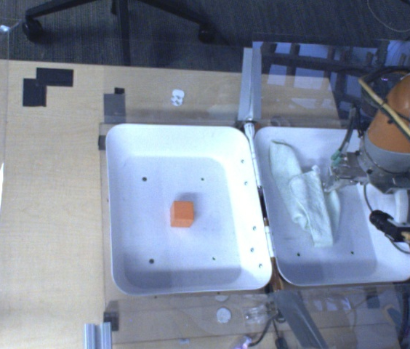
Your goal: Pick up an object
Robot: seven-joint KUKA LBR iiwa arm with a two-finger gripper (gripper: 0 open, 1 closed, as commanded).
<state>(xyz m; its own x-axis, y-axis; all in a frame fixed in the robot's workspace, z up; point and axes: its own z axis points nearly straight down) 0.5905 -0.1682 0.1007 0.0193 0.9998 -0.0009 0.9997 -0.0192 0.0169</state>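
Gripper [334, 174] down at the cloth [303, 193] in the right bin [387, 267]; grasp possibly starting, jaw state unreadable. Nothing lifted yet. Orange cube [182, 214] untouched, left bin [132, 267].

Single fixed camera, high above bench [52, 195], looking down at a slant on both bins [129, 267], arm [401, 122] entering from right.

A cube [182, 214] lies in the left bin [129, 147]; a cloth [303, 193] lies in the right bin [365, 260].
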